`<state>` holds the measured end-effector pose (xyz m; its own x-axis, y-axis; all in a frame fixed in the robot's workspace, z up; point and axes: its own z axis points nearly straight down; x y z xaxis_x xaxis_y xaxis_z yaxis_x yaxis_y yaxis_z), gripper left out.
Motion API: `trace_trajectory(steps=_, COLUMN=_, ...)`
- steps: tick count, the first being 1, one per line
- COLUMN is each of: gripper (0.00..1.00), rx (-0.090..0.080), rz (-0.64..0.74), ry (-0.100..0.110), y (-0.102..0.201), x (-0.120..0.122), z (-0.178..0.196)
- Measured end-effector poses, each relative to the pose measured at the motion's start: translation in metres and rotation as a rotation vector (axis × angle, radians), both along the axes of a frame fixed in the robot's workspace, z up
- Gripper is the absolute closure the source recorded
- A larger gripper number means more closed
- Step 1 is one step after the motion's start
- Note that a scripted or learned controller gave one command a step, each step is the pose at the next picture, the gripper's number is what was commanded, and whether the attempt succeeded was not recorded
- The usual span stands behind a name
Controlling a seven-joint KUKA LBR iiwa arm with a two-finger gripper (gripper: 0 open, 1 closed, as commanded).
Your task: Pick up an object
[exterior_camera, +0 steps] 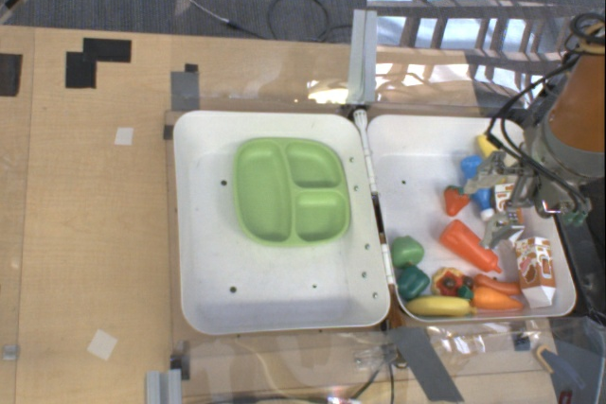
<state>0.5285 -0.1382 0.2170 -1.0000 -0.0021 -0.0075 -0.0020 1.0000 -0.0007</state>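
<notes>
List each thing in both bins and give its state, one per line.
green divided plate: flat in the left bin, its compartments bare.
hand: low over the right bin, among the toys.
orange carrot: lying slanted beside the hand.
blue toy: by the hand, partly hidden.
yellow banana: lying at the near edge.
green pepper: resting near the divider.
small carton: tipped against the right wall.

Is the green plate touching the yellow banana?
Apart. The camera view shows the green plate in the left bin and the yellow banana in the right bin, with the bin walls between them.
</notes>
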Motion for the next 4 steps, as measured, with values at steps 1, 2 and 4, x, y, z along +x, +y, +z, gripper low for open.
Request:
trace_trajectory(steps=1, gripper=0.00, rx=0.003, rz=0.190, ry=0.008, y=0.030, x=0.026, z=-0.114)
trace_trajectory(steps=2, gripper=0.00, rx=0.000, rz=0.121, ry=-0.004, y=0.015, x=0.027, z=-0.127)
trace_trajectory(steps=4, gripper=0.00, rx=0.002, rz=-0.222, ry=-0.009, y=0.020, x=0.021, z=-0.127)
